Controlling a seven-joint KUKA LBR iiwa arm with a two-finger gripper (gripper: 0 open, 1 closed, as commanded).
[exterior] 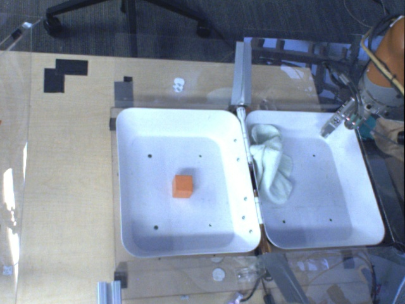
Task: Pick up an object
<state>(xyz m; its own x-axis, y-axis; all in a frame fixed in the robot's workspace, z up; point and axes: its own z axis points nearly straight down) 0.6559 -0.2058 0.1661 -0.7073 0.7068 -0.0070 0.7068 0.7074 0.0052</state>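
Note:
A small orange cube [183, 186] rests near the middle of the left white bin [136, 233]. A crumpled pale cloth [271, 160] lies against the left wall of the right white bin [370, 230]. My gripper [333, 125] hangs at the far right corner of the right bin, pointing down and left, well away from both the cloth and the cube. Nothing shows between its tips.
A metal post [240, 75] stands behind the seam between the bins. Cables and frame parts [316, 59] crowd the area behind the right bin. The wooden bench [57, 182] extends to the left, with black tape marks [63, 73].

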